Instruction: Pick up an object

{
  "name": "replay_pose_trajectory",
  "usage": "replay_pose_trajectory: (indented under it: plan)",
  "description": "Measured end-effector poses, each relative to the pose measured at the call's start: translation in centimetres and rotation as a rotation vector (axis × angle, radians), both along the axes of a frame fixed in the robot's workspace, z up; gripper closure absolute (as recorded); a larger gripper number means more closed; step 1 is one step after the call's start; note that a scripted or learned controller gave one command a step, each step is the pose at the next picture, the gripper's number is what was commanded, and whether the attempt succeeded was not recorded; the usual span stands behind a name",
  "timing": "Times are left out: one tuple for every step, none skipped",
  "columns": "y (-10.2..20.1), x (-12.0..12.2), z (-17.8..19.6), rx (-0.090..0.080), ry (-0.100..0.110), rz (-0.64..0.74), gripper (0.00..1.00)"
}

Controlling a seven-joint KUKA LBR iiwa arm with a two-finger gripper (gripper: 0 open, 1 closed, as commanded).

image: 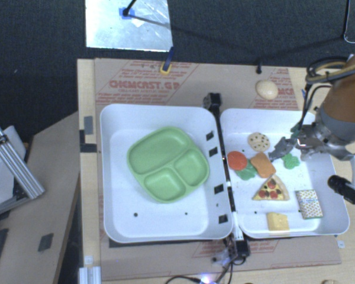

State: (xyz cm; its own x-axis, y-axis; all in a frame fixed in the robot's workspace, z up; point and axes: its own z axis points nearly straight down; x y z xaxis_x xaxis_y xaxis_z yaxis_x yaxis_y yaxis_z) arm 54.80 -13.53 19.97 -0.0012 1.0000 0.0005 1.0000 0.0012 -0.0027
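Note:
My gripper (284,150) hangs low over the right bin (337,218), reaching in from the right. Its tip is just above a small green toy (292,161) and beside an orange bread-like piece (263,165). Close by lie a spotted cookie (258,141), a red tomato slice (237,159) and a green leafy piece (247,171). Nearer the front are a pizza slice (271,190), a yellow cheese block (277,221) and a small printed packet (309,203). I see nothing held in the gripper.
The left bin (115,218) holds a green divided plate (168,164). A black divider (220,158) runs between the bins. A beige egg-shaped object (267,89) rests on the cardboard behind the right bin. A metal frame (6,158) stands at far left.

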Motion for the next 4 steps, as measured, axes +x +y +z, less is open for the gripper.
replay_pose_trajectory:
  plan:
    - [0.4,0.1,-6.2,0.000,-0.001,0.000,0.00]
    - [0.5,0.1,-11.4,0.001,0.000,0.000,0.00]
    - [0.4,0.2,-10.1,-0.001,-0.005,-0.001,1.00]
    - [0.9,-0.5,-4.7,-0.001,-0.008,0.002,1.00]
